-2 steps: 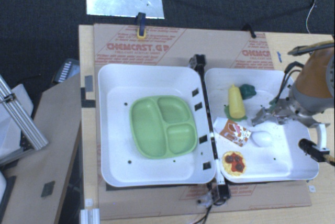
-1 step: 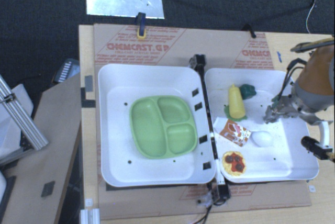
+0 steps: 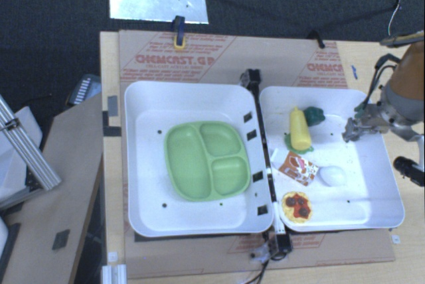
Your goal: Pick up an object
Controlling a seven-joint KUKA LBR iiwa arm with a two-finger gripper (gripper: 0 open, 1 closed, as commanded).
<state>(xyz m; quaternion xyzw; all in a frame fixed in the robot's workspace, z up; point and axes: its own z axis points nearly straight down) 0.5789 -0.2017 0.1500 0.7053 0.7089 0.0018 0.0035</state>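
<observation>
The hand (image 3: 350,130) hangs over the right bin (image 3: 378,210), near its far right side; whether it is spread or pressed together, I cannot tell. Left of it, apart, lies the yellow bottle (image 3: 300,129) against a green toy (image 3: 314,115). Nearer the camera sit a red packet (image 3: 298,168), a white egg (image 3: 332,175) and a small pizza (image 3: 297,206). The left bin (image 3: 143,110) carries a green divided tray (image 3: 206,160). Both bins rest on cardboard (image 3: 226,54) over the bench (image 3: 109,70).

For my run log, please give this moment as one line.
arm: over right bin | gripper: right of yellow bottle, holding nothing | green tray: left bin
</observation>
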